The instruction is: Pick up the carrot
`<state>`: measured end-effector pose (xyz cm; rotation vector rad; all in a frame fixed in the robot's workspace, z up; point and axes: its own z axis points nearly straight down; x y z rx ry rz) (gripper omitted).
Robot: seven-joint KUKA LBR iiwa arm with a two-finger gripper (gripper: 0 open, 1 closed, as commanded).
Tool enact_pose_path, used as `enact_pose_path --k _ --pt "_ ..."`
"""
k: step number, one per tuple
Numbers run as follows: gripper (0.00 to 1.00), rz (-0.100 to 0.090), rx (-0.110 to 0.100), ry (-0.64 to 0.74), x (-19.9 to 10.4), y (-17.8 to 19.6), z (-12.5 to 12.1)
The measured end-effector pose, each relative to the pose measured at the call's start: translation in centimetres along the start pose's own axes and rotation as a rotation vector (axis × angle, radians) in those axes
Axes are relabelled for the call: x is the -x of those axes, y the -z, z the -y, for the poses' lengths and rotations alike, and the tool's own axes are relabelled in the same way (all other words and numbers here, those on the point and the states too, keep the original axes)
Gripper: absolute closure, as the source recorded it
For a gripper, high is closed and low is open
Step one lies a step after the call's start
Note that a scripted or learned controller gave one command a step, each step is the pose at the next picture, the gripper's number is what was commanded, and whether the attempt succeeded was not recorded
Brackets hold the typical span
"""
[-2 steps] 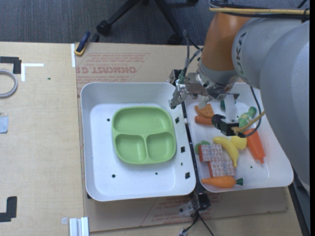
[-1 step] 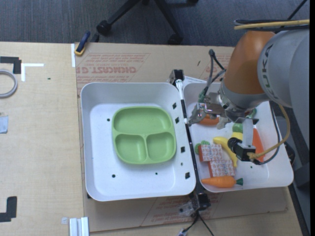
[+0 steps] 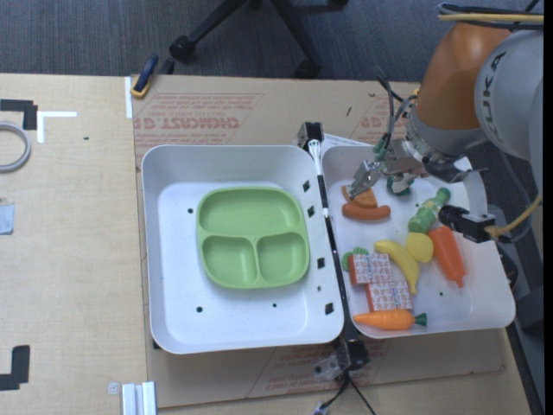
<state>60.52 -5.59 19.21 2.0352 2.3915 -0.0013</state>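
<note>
my claw (image 3: pixel 366 180), fingers spread, hangs at right bin's far edge; carrot (image 3: pixel 389 320) lies crosswise at near edge

You're looking at two carrots lying in the right bin. One carrot (image 3: pixel 384 320) is resting flat along the near edge, orange body stretching left to a point, green stub facing right, just below the red-and-white block. The other carrot (image 3: pixel 448 253) is lying by the right side, slanting, green top pointing up-left, tip pointing toward the near-right, beside the banana.
</note>
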Motion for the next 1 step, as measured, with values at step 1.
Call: enact_pose_path --k 1 --pt "0.00 -0.001 -0.001 0.192 4.21 -10.01 3.76"
